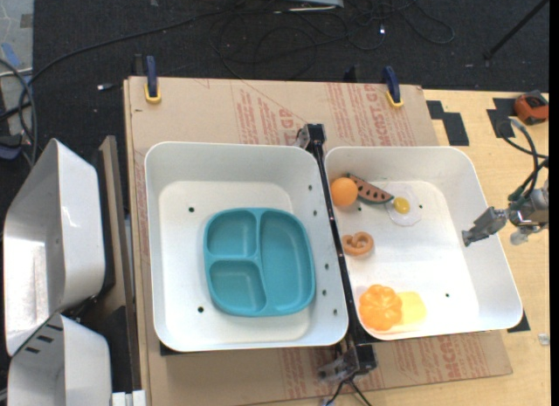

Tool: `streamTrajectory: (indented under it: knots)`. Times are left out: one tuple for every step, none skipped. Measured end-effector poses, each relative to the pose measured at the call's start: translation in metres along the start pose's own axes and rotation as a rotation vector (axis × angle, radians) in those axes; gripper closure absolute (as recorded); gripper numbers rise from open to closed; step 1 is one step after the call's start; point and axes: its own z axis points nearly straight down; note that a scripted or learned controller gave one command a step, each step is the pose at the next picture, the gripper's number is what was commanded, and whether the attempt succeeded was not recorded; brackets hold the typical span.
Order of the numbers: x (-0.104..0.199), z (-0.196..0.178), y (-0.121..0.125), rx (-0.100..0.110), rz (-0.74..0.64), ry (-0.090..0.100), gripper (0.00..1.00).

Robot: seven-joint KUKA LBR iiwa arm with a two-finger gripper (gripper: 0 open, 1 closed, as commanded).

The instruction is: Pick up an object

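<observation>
Orange pumpkin-shaped toy (381,306) near front-left corner of right bin (489,304), orange ball (344,191) by its left wall; claw (486,223) at right rim, grip state indeterminate, nothing held. Pick not yet begun.

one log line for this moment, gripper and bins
gripper over right bin right edge, holding nothing | right bin: orange ball, pumpkin | left bin: teal tray
</observation>
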Motion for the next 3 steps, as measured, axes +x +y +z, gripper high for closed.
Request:
streamTrajectory:
  knots:
    - [0.011, 0.055, -0.003, 0.004, 0.002, 0.002, 0.00]
    - [0.016, 0.115, 0.005, 0.004, 0.002, 0.002, 0.00]
    - [0.016, 0.163, 0.004, 0.003, 0.003, 0.002, 0.00]
